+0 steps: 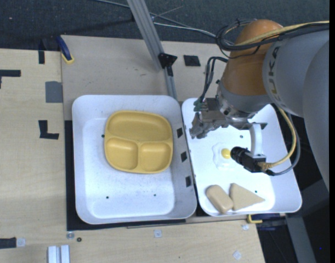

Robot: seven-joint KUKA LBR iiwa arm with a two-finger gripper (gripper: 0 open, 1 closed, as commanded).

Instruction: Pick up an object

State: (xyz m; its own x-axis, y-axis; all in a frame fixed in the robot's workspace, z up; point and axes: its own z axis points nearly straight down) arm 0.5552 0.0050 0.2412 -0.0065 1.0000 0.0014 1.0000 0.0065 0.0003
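objects: white-and-yellow fried-egg toy point(224, 154) mid right white bin point(282, 193), tan rounded bread-roll piece point(219, 198) and tan wedge-shaped piece point(245, 196) side by side at its near edge | gripper point(203, 124): over right bin's far-left part, above the egg, finger state unreadable | left white bin point(90, 163): yellow three-compartment plastic plate point(138, 141)
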